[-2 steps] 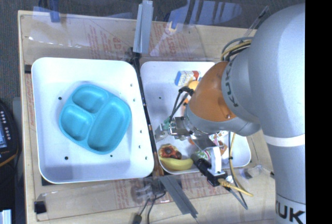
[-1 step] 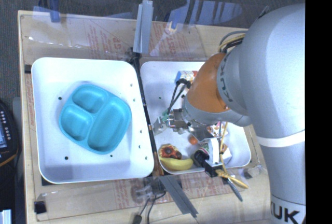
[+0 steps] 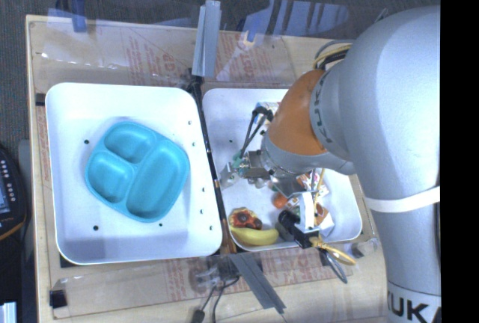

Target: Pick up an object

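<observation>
While arm covers right bin [image 3: 224, 127] | banana [image 3: 253, 237] long axis left-right | pincer [image 3: 258, 168] state unclear

Two bins sit side by side on the bench [image 3: 112, 60]. The left bin [image 3: 67, 164] has a tray with three parts [image 3: 137, 170] in its middle. The right bin [image 3: 224, 120] has a banana [image 3: 254, 237] at its near edge, with a small round thing [image 3: 245, 220] just behind it. The arm [image 3: 374, 105] reaches over the right bin.
</observation>
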`<control>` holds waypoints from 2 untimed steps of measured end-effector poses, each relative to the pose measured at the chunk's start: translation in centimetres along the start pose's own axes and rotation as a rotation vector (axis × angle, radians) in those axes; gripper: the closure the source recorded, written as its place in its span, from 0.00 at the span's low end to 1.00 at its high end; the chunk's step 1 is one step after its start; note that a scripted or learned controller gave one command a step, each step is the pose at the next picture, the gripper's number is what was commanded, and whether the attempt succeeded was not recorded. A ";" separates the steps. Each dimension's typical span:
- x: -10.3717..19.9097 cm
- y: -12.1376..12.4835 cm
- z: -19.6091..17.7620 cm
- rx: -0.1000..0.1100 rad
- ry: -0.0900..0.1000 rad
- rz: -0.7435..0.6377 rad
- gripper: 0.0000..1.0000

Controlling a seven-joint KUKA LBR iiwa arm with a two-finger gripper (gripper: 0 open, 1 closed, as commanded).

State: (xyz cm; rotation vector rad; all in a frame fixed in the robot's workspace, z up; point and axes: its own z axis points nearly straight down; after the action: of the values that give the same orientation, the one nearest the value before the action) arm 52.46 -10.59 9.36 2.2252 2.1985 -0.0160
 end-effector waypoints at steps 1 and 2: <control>0.0 2.4 0.0 0.001 0.004 -0.004 0.00; 0.1 3.5 0.0 0.001 0.001 -0.002 0.00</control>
State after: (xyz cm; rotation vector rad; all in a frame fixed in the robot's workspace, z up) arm 55.92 -10.49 9.36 2.2238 2.2023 -0.0161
